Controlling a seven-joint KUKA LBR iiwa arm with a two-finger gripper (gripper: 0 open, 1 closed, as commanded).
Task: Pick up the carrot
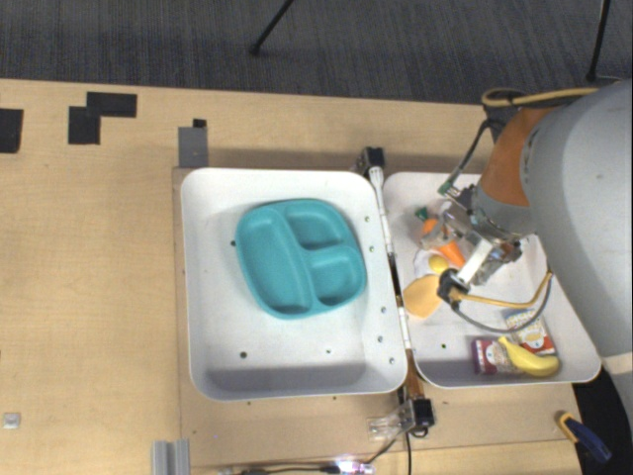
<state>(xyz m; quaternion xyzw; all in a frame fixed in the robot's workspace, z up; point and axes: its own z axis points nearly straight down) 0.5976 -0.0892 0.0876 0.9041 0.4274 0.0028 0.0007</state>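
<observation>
The carrot (445, 251) lies in the right bin (574, 349), near its left wall. Its orange body shows in two short pieces, with a bit of green at its upper left end. My gripper (459, 257) is low over the carrot, coming in from the upper right, and covers the carrot's middle. The gripper's metal parts and cables hide how it sits on the carrot. The orange band of the arm (506, 171) is above the gripper.
A teal divided plate (300, 256) lies in the left bin (213, 364). In the right bin, a yellow-orange rounded piece (422, 296) sits just below the carrot. A banana (529, 358) and a small dark red box (489, 355) lie along the front edge.
</observation>
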